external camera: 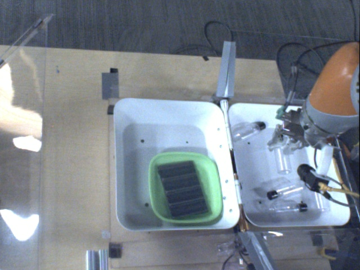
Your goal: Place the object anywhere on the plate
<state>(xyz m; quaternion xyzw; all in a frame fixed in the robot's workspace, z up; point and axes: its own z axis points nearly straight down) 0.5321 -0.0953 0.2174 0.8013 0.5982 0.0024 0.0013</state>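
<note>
A green plate (153,185) lies in the left white bin (129,151), toward its front right. On the plate rests a dark grey ridged block (181,189). My gripper (286,135) hangs over the back of the right bin (247,212), under the orange band of the arm. Several clear tubes with black caps lie in that bin: one at the back left (247,130), one just below the gripper (281,161), and two near the front (284,193). Whether the tube below the gripper touches it is unclear.
The arm's grey and orange body (334,94) covers the right bin's far right corner. A black connector with cables (310,176) hangs over that bin's right side. A grey metal post (226,69) stands behind the gap between the bins.
</note>
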